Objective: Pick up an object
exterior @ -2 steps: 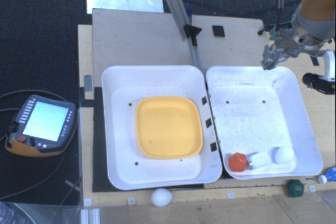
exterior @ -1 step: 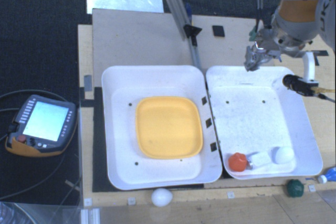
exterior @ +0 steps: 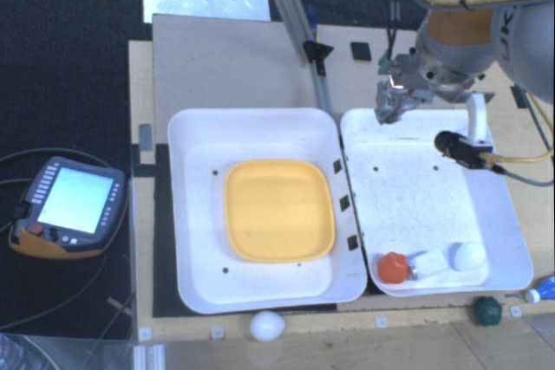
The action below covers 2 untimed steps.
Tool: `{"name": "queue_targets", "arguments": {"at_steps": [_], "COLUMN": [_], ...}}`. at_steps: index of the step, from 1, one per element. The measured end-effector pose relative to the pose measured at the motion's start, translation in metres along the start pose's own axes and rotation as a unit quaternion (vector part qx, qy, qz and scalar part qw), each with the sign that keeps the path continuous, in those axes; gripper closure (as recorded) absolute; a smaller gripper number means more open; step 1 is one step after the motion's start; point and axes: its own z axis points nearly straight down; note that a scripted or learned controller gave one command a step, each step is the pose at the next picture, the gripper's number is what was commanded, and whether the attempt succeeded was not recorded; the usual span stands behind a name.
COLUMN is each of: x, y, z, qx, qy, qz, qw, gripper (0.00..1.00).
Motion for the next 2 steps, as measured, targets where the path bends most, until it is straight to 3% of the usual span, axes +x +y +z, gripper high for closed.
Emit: {"name": "queue_targets", "arguments": {"at_steps": [2], "x": [0.1], "y": [-0.032], "z": [0.014], "qx": [0.0], "qy": [0.0], "qz": [0.0], "qw": [1.0], "gripper": [1.0]}}
